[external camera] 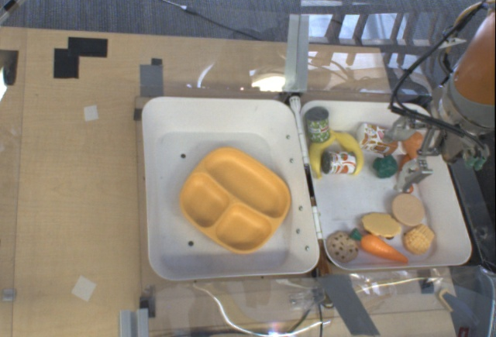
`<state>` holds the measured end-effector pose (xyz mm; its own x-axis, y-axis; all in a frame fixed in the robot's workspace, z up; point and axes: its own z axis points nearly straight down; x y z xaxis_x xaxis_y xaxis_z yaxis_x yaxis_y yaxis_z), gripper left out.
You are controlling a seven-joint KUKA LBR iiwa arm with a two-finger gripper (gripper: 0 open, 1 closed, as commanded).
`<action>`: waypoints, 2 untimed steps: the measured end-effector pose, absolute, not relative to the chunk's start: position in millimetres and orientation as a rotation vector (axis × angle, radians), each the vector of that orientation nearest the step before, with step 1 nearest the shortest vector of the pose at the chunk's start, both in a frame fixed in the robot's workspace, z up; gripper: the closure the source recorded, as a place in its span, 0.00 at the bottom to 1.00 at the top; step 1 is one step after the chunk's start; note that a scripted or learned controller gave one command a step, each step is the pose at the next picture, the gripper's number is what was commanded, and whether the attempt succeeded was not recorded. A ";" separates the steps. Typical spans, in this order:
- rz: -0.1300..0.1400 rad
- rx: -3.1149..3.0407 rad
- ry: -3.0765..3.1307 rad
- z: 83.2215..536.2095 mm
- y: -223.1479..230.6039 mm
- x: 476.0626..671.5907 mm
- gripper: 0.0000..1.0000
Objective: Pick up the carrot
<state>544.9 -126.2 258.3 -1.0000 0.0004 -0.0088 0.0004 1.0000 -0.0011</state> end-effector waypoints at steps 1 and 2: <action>0.002 0.042 3.143 136.1 -128.2 504.9 0.00; -0.004 0.117 3.112 91.4 -108.3 495.2 0.00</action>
<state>495.2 -108.3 91.4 -0.9968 0.0751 -0.0274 0.0751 0.9972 -0.0017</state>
